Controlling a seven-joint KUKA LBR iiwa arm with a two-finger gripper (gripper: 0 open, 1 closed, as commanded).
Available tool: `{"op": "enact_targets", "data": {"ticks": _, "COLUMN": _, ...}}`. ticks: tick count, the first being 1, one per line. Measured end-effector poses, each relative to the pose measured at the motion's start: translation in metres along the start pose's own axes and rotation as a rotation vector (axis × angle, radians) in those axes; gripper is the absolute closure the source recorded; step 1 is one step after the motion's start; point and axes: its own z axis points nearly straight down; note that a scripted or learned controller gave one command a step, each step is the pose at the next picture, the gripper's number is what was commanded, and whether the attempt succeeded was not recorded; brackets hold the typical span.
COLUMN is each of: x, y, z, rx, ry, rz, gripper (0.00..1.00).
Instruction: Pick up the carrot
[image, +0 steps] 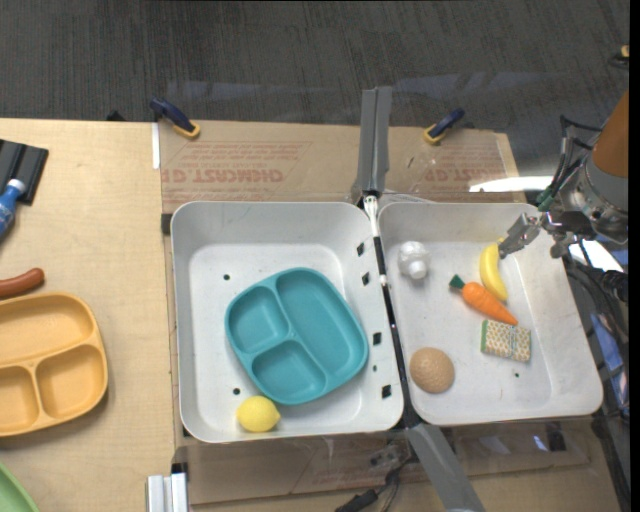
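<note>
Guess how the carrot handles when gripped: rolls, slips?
The carrot looks like smooth toy plastic, so probably stiff, light, somewhat slippery. Its tapered round body may roll or pivot if nudged. It lies close beside the banana, which might shift too.

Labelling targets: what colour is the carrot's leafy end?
Green, on the orange carrot, seen in the camera view.

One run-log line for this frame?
carrot: right bin, beside banana | gripper: above bin's far right, off carrot | grasp: not made

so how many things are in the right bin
5: a white ball at its far left, a banana, a carrot beside it, a sponge and a brown ball near the front.
</note>
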Motion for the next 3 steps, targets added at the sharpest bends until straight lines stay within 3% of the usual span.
{"op": "enact_targets", "data": {"ticks": 1, "x": 0.021, "y": -0.025, "z": 0.103, "rx": 0.0, "ry": 0.001, "rz": -0.013, "gripper": 0.0}}
{"op": "enact_targets", "data": {"ticks": 2, "x": 0.019, "y": -0.025, "z": 0.094, "rx": 0.0, "ry": 0.0, "rz": -0.011, "gripper": 1.0}}
{"op": "enact_targets", "data": {"ticks": 3, "x": 0.101, "y": -0.048, "z": 0.004, "rx": -0.002, "ry": 0.0, "rz": -0.012, "gripper": 1.0}}
